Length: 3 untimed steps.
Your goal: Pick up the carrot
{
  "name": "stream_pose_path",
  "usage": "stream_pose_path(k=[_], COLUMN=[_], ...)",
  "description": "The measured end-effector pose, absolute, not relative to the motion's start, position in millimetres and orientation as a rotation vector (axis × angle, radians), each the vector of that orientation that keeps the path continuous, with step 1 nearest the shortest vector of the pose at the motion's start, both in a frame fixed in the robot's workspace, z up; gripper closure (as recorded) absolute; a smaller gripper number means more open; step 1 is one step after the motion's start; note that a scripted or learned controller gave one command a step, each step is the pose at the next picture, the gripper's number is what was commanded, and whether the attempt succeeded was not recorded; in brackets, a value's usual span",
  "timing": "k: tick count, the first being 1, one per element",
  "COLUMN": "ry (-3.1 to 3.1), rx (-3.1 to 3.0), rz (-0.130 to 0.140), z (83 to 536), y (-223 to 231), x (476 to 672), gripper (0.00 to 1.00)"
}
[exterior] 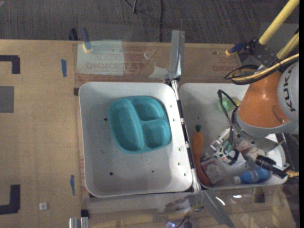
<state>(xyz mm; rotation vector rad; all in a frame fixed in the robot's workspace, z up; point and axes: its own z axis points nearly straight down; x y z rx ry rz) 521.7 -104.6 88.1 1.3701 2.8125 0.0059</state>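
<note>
**A:** Since the carrot lay along the right bin's left wall, lower-center-right of frame, where'd you grab?

**B:** Mid-body; it looked light, stiff, probably slick plastic. Couldn't tell the gripper's state.

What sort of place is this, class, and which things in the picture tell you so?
Probably a robotics lab bench: a grey and orange robot arm reaches over two white bins, with loose cables and blue tape marks on the board.
</note>
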Motion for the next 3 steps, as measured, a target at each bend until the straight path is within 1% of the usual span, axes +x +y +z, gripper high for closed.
stream_pose_path(k=[1,2,3], ry=[2.804,3.035,3.105], rx=[1.371,0.795,0.435], rz=[0.009,0.002,0.001], z=[99.5,184.8,206.7], y=[-106.2,-89.4,-115.9], x=[523.5,480.5,482.9], gripper=[1.00,1.00,1.00])
